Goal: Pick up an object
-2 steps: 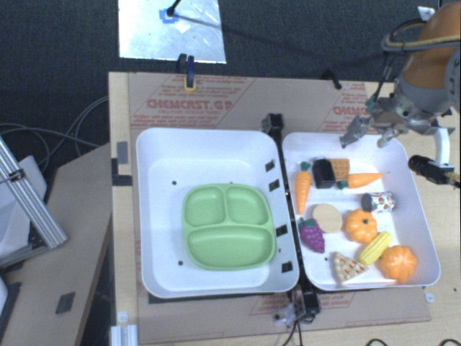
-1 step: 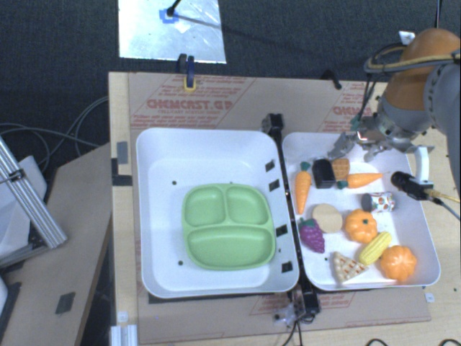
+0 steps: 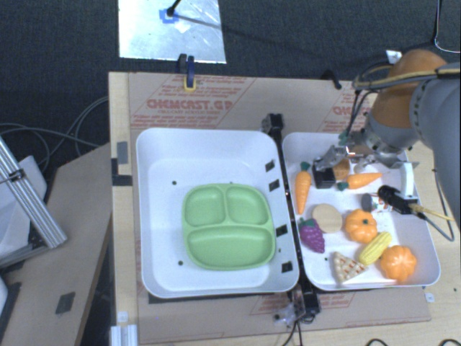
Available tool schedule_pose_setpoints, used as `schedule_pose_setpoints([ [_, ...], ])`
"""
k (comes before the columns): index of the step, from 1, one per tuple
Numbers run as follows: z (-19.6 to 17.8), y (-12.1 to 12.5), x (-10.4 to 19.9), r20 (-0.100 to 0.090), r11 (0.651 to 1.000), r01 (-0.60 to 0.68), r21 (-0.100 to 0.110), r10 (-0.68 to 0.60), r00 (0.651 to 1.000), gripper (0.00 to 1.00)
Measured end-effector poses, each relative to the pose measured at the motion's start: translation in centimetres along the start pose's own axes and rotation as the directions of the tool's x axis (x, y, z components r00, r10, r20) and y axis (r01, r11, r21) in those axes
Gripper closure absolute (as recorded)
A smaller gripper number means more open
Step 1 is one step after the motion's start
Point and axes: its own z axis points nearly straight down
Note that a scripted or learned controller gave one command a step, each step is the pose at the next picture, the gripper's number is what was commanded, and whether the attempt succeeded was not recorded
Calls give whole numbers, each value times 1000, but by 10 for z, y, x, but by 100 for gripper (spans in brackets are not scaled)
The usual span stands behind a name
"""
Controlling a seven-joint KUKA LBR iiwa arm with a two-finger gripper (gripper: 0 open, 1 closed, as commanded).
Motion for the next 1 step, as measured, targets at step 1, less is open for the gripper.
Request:
schedule_pose_setpoints([
  [1,4,6,0,3,1000,5,-7,-5,1000,0],
])
